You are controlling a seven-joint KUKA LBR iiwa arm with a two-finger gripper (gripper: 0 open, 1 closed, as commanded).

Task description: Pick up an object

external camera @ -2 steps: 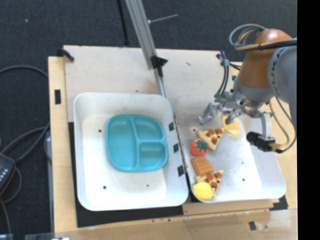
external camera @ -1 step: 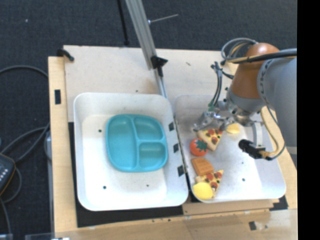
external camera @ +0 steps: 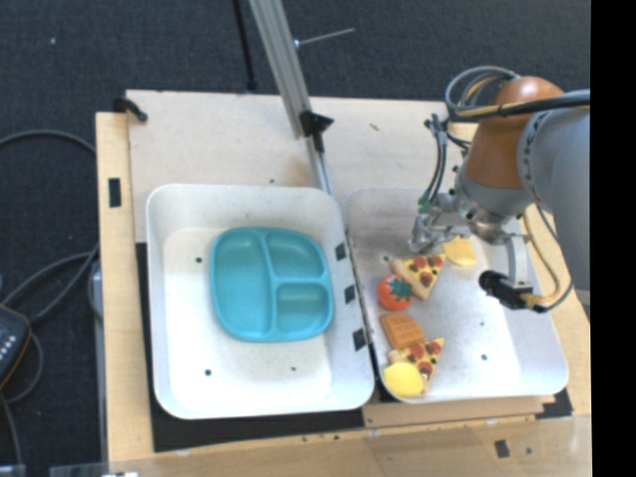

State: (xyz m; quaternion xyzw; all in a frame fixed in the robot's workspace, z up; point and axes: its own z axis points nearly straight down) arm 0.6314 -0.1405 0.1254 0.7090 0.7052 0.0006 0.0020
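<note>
Arm [external camera: 517, 157]: reaches in from the right, over the right bin's far side.
Gripper [external camera: 429, 235]: low in the right bin [external camera: 517, 361], just above the upper pizza slice [external camera: 419, 273]; whether it is spread or pressed together cannot be told, and nothing shows between its tips.
Right bin: yellow round piece [external camera: 461, 252] beside the gripper, tomato [external camera: 395, 293], cracker [external camera: 401, 330], second pizza slice [external camera: 427, 354], lemon [external camera: 402, 378] near the front left corner.
Left bin [external camera: 179, 266]: teal divided plate [external camera: 270, 284] near its middle.
</note>
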